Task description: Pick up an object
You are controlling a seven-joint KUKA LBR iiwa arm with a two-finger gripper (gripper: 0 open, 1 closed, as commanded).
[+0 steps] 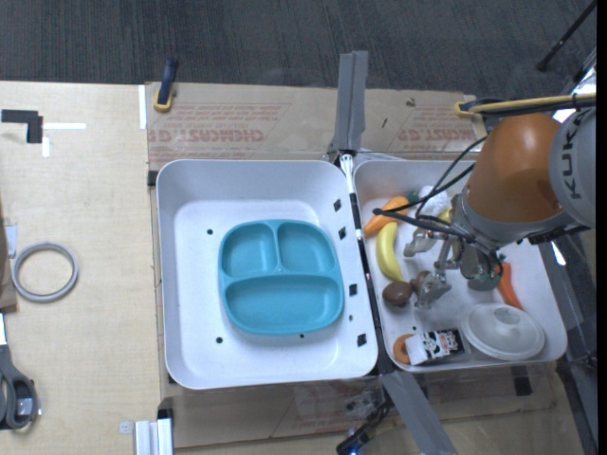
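My gripper (424, 270) hangs low over the middle of the right bin (550, 292), open, with nothing between its fingers. Just to its left lies a yellow banana (387, 254), and a brown roundish object (397, 295) sits right below and beside the lower fingertip. An orange piece (384, 215) lies at the banana's top end. A carrot (510, 287) rests to the right of the gripper, partly hidden by the wrist. A white lidded bowl (504, 331) and a small black-and-white carton (437, 345) lie near the bin's front.
The left bin (180, 282) holds a blue divided plate (281, 277). The arm's orange band (512, 169) overhangs the right bin's back half. A grey tape ring (42, 271) and scissors (17, 396) lie on the bench at far left.
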